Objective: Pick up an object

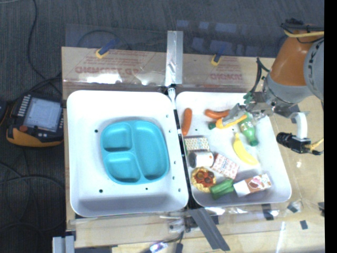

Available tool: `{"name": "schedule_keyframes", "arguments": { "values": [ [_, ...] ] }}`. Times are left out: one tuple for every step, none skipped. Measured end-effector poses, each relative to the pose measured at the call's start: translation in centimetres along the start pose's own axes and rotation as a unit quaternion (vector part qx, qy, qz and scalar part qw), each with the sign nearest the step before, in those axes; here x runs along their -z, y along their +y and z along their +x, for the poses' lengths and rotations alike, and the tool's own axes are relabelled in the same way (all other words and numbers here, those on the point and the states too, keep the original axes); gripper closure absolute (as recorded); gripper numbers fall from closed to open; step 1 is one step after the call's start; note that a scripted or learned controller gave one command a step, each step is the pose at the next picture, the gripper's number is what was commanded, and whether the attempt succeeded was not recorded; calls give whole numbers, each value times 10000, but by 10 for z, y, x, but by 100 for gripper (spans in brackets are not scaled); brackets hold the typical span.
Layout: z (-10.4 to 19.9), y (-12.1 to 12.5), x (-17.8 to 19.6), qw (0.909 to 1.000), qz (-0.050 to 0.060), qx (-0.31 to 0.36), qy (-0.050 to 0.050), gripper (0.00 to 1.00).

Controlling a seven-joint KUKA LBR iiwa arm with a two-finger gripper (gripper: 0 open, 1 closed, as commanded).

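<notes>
Toy food is lying jumbled in the right bin.
Tool is hanging over the yellow banana and orange carrot; I cannot tell its grip.

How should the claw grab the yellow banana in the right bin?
Probably from above, across the middle of the yellow toy banana. It lies flat, long and narrow, running up-left to down-right, with bare floor on its right side; a green toy bottle crowds its top end.
</notes>
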State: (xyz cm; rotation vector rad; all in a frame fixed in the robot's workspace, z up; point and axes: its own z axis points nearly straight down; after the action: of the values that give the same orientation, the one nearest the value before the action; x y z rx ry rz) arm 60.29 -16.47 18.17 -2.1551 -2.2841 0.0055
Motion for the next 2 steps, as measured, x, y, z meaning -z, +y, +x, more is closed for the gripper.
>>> {"name": "schedule_keyframes", "arguments": {
  "values": [
    [-28,-25,-78,9936,-67,1127,27,0],
    [-30,-42,-82,9909,-215,1330,15,0]
  ]
}}
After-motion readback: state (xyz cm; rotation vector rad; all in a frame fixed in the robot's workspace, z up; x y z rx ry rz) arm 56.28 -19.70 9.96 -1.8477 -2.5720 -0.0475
